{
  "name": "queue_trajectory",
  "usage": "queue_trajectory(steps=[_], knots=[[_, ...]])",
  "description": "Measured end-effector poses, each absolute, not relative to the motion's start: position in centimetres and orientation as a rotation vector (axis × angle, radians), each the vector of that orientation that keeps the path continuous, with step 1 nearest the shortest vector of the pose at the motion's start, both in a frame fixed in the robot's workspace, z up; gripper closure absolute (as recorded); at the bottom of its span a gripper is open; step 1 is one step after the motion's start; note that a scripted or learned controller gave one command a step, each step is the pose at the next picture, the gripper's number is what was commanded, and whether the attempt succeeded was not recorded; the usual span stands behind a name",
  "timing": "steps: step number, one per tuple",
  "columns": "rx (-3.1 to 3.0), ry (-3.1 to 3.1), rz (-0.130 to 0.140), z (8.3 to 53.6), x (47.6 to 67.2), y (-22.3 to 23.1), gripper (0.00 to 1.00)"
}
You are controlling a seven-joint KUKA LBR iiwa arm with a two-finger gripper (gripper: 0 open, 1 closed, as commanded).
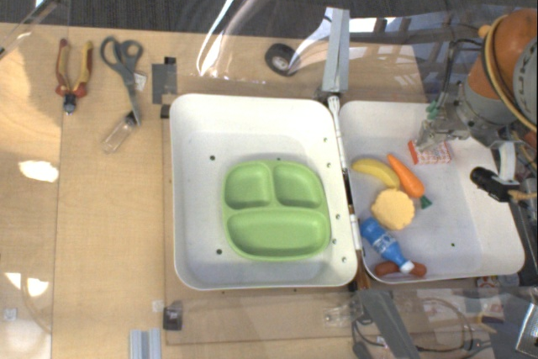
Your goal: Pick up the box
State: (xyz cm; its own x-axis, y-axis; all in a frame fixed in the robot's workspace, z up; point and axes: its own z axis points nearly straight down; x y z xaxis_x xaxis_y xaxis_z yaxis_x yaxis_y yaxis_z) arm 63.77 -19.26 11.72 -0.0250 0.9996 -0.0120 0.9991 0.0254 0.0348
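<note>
Hand: the arm's two-finger hand (435, 130) was over the right white bin (471, 252), at its upper part; whether the digits were apart or together could not be told.
Box: the small red-and-white carton (430, 151) lay directly beneath the hand, beside the orange plastic carrot (405, 173).
Left bin: the green sectioned plate (276, 209) sat inside.

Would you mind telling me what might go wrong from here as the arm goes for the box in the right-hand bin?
The gripper hangs right over the small red-and-white box, which lies near the right bin's far wall; a slightly off descent might push it away rather than catch it.

The carrot lies just beside the box, with the banana next to it, so the fingers may bump or catch the carrot instead.
</note>
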Motion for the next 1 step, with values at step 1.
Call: queue_trajectory(steps=[1], knots=[[2.17, 2.226, 0.025, 11.7, 63.76, -19.26, 0.0]])
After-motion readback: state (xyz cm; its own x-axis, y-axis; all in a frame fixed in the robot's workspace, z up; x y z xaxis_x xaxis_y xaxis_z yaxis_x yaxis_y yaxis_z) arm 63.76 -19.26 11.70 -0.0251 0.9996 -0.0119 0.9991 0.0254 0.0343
